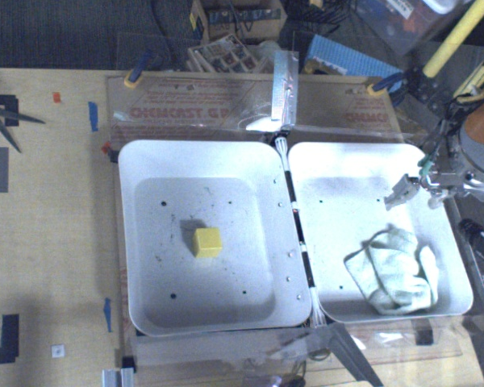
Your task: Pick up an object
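Right bin [339, 176]: hand [417, 192] spread open, empty, above cloth [395, 272].

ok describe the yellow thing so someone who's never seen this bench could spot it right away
Of the two white bins side by side, take the left bin, the one away from the arm. Near the middle of its floor sits a small yellow block, alone. It is the only brightly coloured thing in either bin; the right bin holds a crumpled white cloth.
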Action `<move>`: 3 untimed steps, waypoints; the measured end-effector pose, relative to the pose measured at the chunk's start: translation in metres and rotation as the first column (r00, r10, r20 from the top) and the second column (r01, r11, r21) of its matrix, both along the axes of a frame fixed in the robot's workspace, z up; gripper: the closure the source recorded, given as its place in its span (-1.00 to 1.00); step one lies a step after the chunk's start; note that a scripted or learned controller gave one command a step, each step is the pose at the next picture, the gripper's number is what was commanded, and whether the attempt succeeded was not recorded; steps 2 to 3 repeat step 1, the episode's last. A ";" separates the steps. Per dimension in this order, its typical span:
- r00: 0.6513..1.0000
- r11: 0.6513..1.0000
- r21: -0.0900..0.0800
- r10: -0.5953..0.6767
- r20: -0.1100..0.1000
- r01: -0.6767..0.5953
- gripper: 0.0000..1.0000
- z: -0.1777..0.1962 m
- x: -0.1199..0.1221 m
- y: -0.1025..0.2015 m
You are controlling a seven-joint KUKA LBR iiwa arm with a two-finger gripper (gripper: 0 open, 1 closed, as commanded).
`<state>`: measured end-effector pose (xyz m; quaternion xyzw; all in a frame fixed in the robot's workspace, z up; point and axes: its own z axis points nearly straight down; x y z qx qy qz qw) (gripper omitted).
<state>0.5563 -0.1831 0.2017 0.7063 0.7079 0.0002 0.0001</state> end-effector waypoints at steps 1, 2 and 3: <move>0.991 0.991 -0.001 -0.134 0.011 0.134 -1.00 -0.113 -0.038 0.040; 0.991 0.991 -0.001 -0.134 0.011 0.134 -1.00 -0.113 -0.038 0.040; 0.991 0.991 -0.001 -0.134 0.011 0.134 -1.00 -0.113 -0.038 0.040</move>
